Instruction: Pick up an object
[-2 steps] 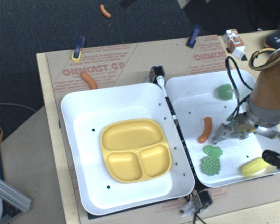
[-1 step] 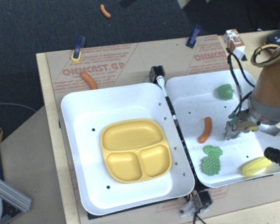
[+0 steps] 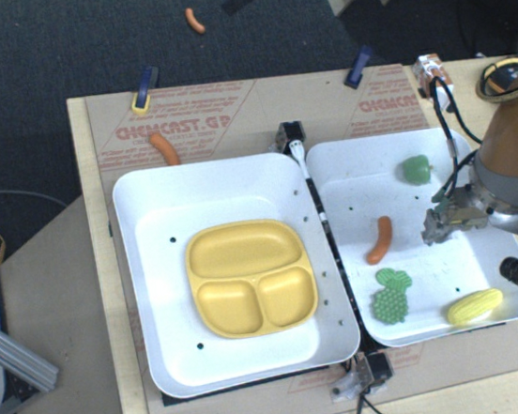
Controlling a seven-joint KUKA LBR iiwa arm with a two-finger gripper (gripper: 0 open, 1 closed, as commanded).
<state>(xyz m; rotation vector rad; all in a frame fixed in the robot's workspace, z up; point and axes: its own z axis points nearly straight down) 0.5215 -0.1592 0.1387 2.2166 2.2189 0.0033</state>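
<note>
The right bin (image 3: 348, 166) holds a small orange sausage (image 3: 379, 239) near its middle, a green broccoli piece (image 3: 391, 295) below it, a yellow corn cob (image 3: 474, 306) at the front right and a green pepper-like piece (image 3: 415, 169) at the back. My gripper (image 3: 439, 228) hangs low over the right side of this bin, to the right of the sausage and a short gap away from it. Nothing shows between its dark fingertips.
The left bin (image 3: 143, 264) carries a yellow three-compartment tray (image 3: 249, 276). A second orange sausage (image 3: 165, 148) lies on the cardboard behind the left bin. Clamps (image 3: 142, 91) sit at the bench's back edge, and cables run along the right side.
</note>
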